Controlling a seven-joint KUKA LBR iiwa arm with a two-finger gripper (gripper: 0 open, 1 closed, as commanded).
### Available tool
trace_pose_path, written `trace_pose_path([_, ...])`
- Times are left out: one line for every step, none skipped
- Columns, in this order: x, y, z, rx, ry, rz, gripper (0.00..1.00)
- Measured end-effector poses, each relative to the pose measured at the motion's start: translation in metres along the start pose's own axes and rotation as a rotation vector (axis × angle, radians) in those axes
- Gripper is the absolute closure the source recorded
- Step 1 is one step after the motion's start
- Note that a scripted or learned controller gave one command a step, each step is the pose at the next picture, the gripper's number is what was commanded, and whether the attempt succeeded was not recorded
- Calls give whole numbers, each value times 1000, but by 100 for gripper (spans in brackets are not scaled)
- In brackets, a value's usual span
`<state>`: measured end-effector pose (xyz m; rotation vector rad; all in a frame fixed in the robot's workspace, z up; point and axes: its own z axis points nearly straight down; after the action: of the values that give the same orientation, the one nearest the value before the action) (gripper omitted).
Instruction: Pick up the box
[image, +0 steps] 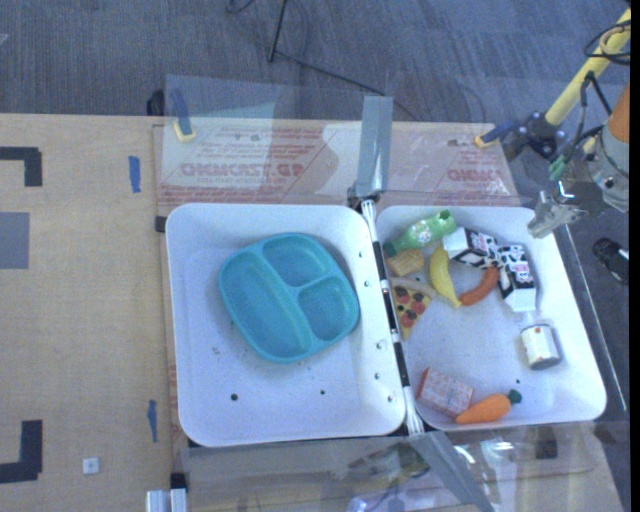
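A small pink box (445, 391) lies flat near the front edge of the right bin (585, 375), with a carrot (485, 408) just to its right. A black-and-white patterned carton (506, 265) lies in the far part of the same bin. My gripper (549, 216) hangs over the bin's far right corner, well away from the pink box and a short way right of the carton. Nothing shows between its fingers.
The right bin also holds a green bottle (423, 231), a banana (441, 276), a pizza slice (409, 301), an orange pepper (479, 288) and a white can (540, 345). A blue divided plate (289, 296) lies in the left bin (200, 380).
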<state>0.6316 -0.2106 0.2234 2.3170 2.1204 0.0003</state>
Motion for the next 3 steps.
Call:
trace_pose_path([-2, 25, -209, -3, -2, -3, 100])
trace_pose_path([-1, 32, -213, -5, -2, 73, 100])
trace_pose_path([-2, 37, -213, -5, -2, 154, 100])
